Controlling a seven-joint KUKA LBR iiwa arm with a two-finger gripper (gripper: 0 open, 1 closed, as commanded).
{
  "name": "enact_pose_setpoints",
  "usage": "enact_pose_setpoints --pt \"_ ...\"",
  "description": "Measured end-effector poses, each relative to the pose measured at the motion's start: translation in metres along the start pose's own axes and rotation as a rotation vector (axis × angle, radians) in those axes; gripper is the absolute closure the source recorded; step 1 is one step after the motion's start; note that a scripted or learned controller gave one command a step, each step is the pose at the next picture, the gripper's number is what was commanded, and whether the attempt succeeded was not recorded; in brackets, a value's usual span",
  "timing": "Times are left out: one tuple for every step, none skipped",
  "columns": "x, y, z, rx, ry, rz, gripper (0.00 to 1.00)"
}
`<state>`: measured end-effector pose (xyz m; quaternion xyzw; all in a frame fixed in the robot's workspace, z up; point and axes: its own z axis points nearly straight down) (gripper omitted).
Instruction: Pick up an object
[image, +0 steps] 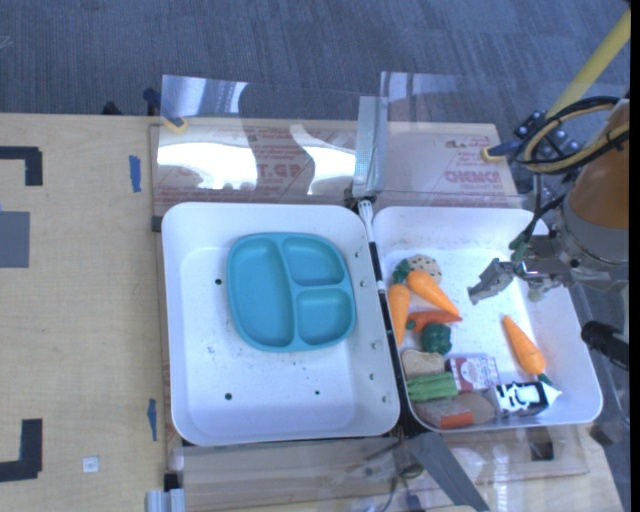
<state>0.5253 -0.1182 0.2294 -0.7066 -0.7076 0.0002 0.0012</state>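
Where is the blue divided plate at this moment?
In the camera view, the blue divided plate lies in the left bin, near its middle and toward the far side, apart from the food toys in the right bin.

Toys (432, 340) crowd right bin's (585, 330) left side.

My arm in from the right, gripper (492, 281) low, fingers apart, nothing between them.

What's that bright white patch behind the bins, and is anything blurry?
Camera view: the patch is glare on the clear panels behind the left bin. The blue plate and the toy carrots look sharp; the gripper is slightly soft.
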Motion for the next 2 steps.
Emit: enact_pose_setpoints --pt "0.014 0.075 0.134 0.006 0.001 -0.230 0.00" --pt "0.012 0.079 0.119 -0.008 -0.003 -0.228 1.00"
